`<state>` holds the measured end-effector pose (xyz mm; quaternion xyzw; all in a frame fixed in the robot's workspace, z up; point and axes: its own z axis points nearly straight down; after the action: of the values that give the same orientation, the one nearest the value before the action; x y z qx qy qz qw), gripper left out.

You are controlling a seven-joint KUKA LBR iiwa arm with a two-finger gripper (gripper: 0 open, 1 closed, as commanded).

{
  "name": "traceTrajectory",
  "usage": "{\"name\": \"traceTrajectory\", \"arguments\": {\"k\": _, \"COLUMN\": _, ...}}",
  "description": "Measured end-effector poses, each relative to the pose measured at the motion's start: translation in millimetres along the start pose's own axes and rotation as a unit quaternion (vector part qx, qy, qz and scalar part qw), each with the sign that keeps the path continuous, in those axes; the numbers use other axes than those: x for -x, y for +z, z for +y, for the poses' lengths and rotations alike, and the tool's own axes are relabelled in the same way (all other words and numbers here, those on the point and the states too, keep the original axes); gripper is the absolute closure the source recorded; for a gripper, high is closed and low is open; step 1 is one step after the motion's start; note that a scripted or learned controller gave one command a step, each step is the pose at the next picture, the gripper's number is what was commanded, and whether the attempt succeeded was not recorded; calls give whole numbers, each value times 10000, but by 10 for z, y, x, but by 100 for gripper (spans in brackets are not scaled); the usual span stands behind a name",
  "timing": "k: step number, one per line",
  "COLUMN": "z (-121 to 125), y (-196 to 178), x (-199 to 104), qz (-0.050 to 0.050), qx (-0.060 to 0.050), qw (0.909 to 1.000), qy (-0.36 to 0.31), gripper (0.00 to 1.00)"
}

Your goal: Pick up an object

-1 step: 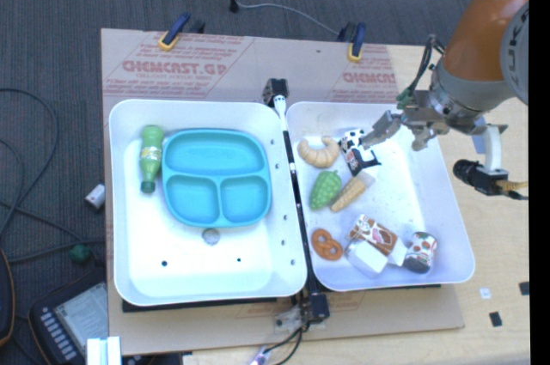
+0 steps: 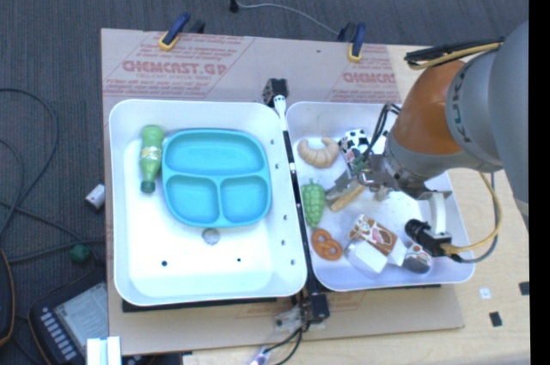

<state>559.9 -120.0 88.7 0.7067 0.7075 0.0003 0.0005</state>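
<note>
Pretzel [image 2: 326, 244] is seen nearest in the right bin [image 2: 460, 269]; farther back, the pincer [image 2: 351, 185] is lowered by a tan stick [image 2: 345, 197], judged light and stiff, best gripped mid-length. Pincer spread cannot be told.

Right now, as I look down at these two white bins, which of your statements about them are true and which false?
1. The green plastic bottle lies in the left white bin. True.
2. The blue divided tray sits in the right white bin. False: it is in the left one.
3. The tan croissant is in the right bin. True.
4. The brown pretzel rests inside the blue tray. False: it lies in the right bin.
5. The arm's gripper is over the right bin. True.
</note>
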Motion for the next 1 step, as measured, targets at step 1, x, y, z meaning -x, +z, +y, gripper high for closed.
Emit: {"name": "traceTrajectory", "arguments": {"k": 1, "z": 14, "y": -111, "x": 4, "qz": -3, "qx": 21, "qw": 10000, "qy": 4, "gripper": 100}}
